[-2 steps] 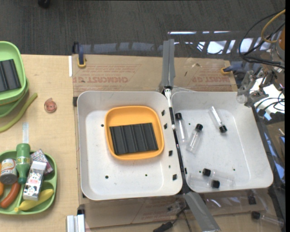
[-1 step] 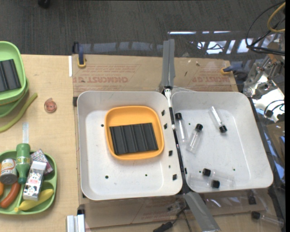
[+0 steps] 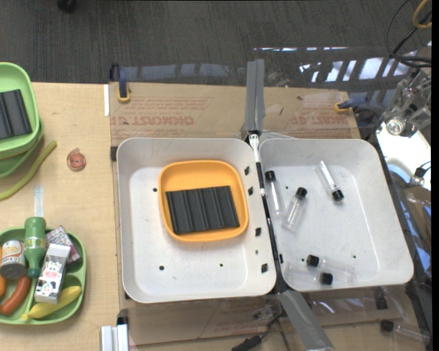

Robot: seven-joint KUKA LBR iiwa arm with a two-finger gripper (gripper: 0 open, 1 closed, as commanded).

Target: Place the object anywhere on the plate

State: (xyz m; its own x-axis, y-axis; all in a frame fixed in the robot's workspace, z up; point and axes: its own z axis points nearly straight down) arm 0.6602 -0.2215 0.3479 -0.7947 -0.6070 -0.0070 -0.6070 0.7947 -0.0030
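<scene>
While vials point(image 3: 296, 206) lie binned — orange plate point(image 3: 203, 199) alongside.

The cardboard point(image 3: 206, 110) behind the bins carries red print. It reads "CHEMCYZT", upside down. The smaller lines are too small to read.

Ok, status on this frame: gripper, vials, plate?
Arm at the far right edge, above the bins. Clear vials loose in right bin. Orange plate in left bin, bearing a dark ridged pad; no vial on it.

Metallic robot hardware point(image 3: 411, 103) at right edge, shiny fittings, yellow cable point(image 3: 420, 14)
</scene>
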